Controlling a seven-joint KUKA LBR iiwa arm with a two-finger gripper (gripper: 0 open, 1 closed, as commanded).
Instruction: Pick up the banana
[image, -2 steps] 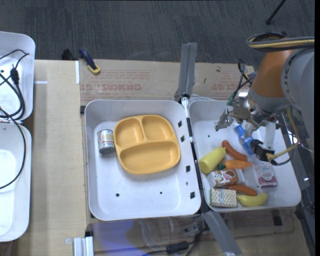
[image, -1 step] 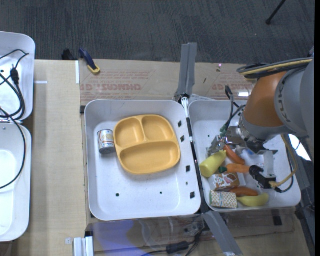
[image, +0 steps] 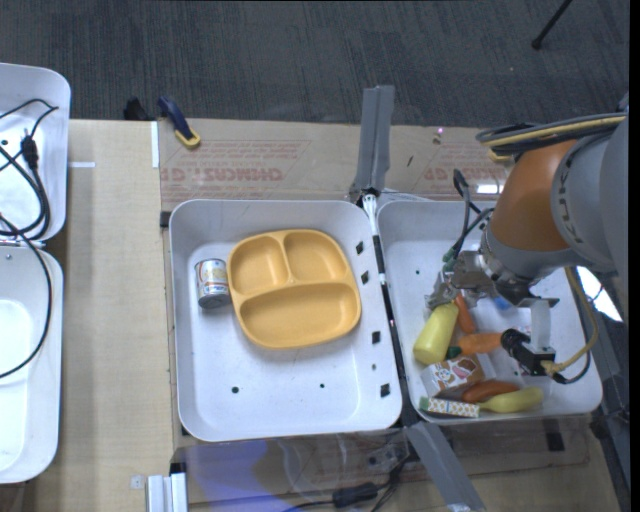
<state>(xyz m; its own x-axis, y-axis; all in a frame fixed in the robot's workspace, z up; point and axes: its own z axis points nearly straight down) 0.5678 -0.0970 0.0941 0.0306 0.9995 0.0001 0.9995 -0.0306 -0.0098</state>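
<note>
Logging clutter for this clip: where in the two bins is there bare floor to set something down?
Left bin: bare floor along the near side, below the yellow divided plate and the small can. Right bin: a bare patch at its far left. Its near half is crowded: yellow bottle, carrot, banana, packet, with the tool among them.

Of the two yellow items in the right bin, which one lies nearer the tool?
The upright-slanted yellow bottle, just below the tool; the banana lies at the bin's front edge.

Glossy plastic tray (image: 296, 300); shiny metal can (image: 211, 283).
</note>
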